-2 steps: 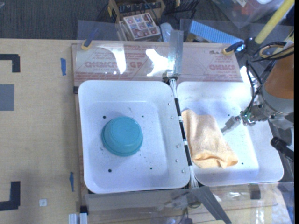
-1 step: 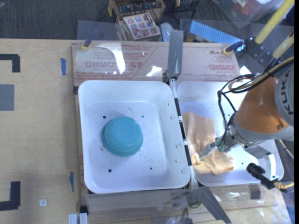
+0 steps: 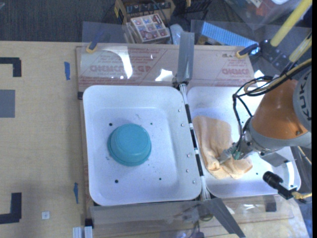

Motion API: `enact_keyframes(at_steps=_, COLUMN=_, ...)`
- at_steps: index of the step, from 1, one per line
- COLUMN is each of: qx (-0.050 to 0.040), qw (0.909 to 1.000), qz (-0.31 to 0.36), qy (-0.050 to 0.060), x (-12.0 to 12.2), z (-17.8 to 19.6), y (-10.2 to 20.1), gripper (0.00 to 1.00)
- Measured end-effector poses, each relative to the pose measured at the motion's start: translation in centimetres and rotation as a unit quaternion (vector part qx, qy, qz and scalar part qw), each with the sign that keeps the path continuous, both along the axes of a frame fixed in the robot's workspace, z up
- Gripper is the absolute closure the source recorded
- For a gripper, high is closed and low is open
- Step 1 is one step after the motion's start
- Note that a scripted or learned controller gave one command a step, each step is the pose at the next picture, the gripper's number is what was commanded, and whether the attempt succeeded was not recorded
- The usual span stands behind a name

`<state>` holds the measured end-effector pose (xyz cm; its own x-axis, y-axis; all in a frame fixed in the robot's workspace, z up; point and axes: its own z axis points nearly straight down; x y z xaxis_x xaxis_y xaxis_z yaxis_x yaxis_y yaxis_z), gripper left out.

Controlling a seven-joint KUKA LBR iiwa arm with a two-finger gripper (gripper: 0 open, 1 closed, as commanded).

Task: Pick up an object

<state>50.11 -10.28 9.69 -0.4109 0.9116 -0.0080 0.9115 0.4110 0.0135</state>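
Looking down on the table (image 3: 39, 133), I see two shallow white bins side by side. The left bin (image 3: 96, 100) holds a teal bowl (image 3: 130, 144), set upside down near its middle, well apart from the walls. The right bin (image 3: 213, 95) holds a crumpled tan cloth (image 3: 214, 140), lying against the bin's left side, close to the divider between the two bins.

My arm (image 3: 280, 115) reaches in from the right, its orange band above the wrist, and the hand (image 3: 235, 154) is down at the cloth's near-right part, touching or pressing into its folds. I cannot tell from this slanted view whether the hand is parted or closed, nor whether any cloth sits between its tips, so I do not count this as a hold.

I judge the cloth to be the object being tried for, since the hand is on it and the bowl lies in the other bin. Going in where the folds bunch makes sense to me: raised fabric gives something to pinch, while a flat spread would offer little. The risk, as I read it, is that the hand catches only a thin fold that slips out on the lift, or that it presses onto the bin floor. Black cables (image 3: 242, 90) loop over the bin beside the wrist.
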Motion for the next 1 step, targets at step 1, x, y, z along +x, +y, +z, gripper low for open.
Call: enact_keyframes(at_steps=1, qx=0.0006, qw=0.9987, qz=-0.05, qy=0.009, x=3.11, z=12.72, y=2.91, gripper=1.0)
